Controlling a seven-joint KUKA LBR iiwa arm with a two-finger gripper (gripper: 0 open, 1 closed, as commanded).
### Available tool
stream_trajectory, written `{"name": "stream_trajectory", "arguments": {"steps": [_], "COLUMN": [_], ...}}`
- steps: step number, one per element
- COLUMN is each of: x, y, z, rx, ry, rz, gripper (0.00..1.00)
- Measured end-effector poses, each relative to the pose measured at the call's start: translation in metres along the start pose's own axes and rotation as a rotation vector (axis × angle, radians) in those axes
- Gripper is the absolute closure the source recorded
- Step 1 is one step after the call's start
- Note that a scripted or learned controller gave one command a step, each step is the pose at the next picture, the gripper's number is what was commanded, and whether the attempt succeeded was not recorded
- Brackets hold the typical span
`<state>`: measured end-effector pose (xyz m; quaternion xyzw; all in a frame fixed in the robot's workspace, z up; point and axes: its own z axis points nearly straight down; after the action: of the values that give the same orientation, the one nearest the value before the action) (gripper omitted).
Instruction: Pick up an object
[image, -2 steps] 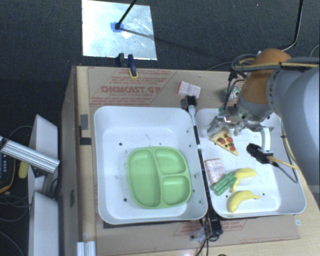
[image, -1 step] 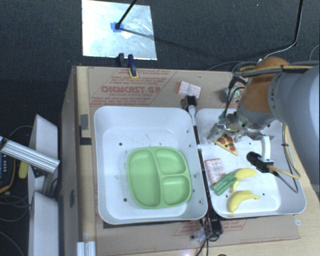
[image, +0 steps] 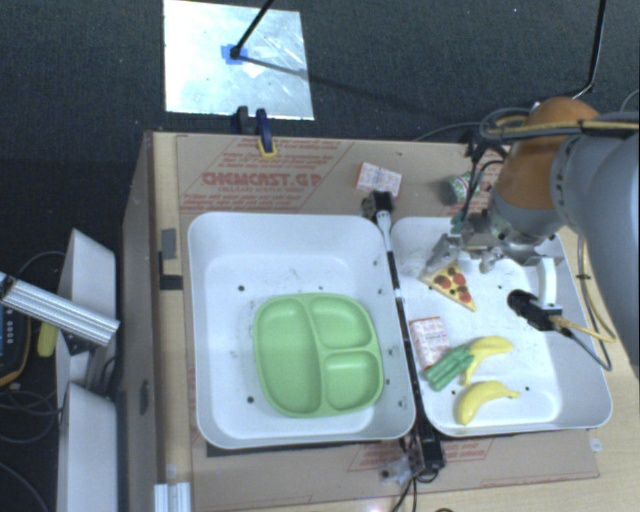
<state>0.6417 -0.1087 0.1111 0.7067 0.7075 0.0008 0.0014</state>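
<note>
1. Presently the grey two-finger gripper (image: 463, 250) hangs over the right white bin (image: 580, 400), fingers spread apart, gripping nothing.
2. Just below it lies a flat triangular pizza-slice toy (image: 452, 285), possibly touching.

brown bench (image: 250, 170), two white bins (image: 215, 260) side by side

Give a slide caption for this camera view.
KUKA gripper above pizza slice in right bin; green tray left.
</note>
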Motion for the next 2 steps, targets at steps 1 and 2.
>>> {"name": "stream_trajectory", "arguments": {"steps": [1,2], "x": [0.000,0.007], "y": [0.019,0.003], "z": [0.027,0.026], "rx": [0.001,0.001], "ry": [0.000,0.000], "rz": [-0.003,-0.001], "gripper": [0.00,0.00]}}
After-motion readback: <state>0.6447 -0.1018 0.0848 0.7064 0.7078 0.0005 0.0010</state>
